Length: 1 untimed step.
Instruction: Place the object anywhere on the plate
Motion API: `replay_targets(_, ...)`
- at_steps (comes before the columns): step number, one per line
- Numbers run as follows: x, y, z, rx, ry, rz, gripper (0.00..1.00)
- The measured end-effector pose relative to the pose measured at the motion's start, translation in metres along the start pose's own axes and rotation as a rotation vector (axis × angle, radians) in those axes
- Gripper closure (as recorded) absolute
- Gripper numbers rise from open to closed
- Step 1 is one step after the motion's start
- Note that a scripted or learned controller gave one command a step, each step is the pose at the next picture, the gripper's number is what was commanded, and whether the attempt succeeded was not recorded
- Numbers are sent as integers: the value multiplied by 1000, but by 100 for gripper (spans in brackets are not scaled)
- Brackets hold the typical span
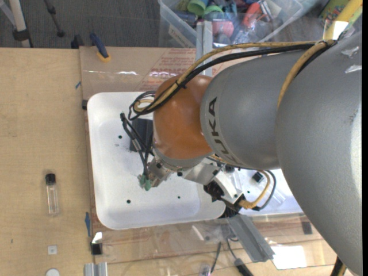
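Observation:
My gripper (148,176) hangs low over the left white bin (109,211), near the middle of its floor. A small green thing (144,181) sits right at the gripper's tip; I cannot tell whether it is held or just lies on the bin floor beneath. The big grey arm with its orange band (178,125) covers the right part of this bin and most of the bin beside it. Black cables (135,134) trail from the wrist toward the bin's left side.
A clear tub of colourful toys (230,4) stands beyond the bins at the top. A small glass vial (52,193) lies on the wooden bench to the left. A blue clamp (102,48) sits at the bench's back edge.

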<state>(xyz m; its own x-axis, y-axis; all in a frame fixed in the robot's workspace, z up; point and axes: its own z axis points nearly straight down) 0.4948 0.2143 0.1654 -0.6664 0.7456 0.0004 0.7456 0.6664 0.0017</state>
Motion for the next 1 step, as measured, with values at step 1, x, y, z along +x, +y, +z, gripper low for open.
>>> replay_targets(1, 12, -9, 72, -3, 1, 355, 100)
